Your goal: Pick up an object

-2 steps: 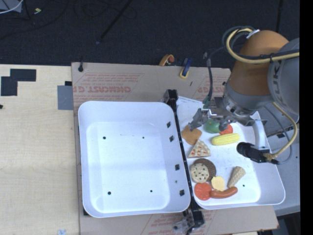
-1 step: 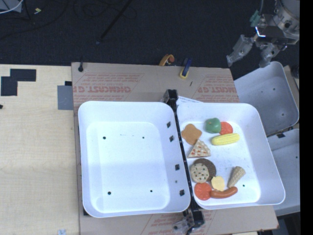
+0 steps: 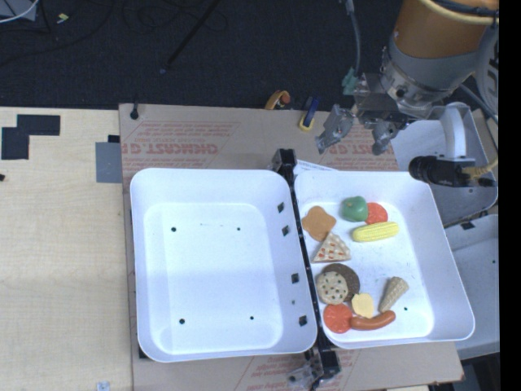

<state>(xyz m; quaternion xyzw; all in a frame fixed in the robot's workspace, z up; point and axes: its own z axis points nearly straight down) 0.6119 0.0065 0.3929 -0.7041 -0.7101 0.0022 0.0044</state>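
Note:
The right bin (image 3: 440,243) holds several toy foods: a toast slice (image 3: 318,221), a green pepper (image 3: 354,208), a red tomato (image 3: 376,213), a yellow corn cob (image 3: 375,232), a pizza wedge (image 3: 331,249), a chocolate cookie (image 3: 335,283), an ice-cream cone (image 3: 393,292), a sausage (image 3: 372,322) and a red round piece (image 3: 336,317). My gripper (image 3: 358,137) hangs above the bin's far edge, well clear of the food. It is open, and nothing sits between its fingers.
The left bin (image 3: 212,263) lies beside the right one, joined by a black clip strip (image 3: 297,243). Both rest on a cardboard sheet (image 3: 195,141). Small orange and blue items (image 3: 293,108) lie on the cardboard's far edge. A black camera mount (image 3: 444,171) sticks out at right.

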